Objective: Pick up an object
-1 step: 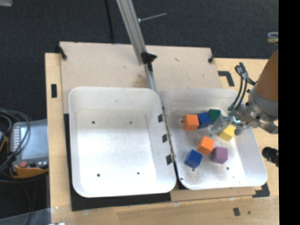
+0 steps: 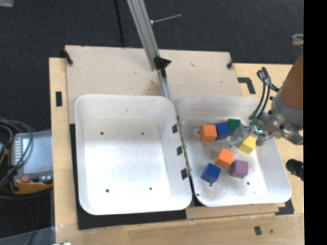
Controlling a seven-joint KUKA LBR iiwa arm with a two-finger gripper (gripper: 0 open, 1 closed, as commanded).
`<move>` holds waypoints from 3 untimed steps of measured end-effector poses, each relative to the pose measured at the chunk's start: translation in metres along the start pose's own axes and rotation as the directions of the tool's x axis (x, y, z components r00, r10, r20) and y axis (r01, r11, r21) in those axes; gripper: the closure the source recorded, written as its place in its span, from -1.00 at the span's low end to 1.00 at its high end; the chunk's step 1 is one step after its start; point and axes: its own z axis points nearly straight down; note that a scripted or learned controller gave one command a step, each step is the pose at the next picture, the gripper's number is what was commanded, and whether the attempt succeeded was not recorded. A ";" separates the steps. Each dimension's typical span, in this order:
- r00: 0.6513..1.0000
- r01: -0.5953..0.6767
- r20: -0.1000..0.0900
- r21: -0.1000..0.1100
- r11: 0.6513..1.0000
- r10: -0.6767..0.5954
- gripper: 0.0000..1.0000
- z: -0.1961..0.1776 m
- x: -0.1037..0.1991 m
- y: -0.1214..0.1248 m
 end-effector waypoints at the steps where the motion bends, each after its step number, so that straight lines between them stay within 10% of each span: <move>1: 1.000 -0.001 0.000 0.007 1.000 0.001 -1.00 0.061 0.004 0.002; 3: 1.000 -0.001 0.006 -0.010 1.000 0.001 -1.00 0.152 0.003 0.007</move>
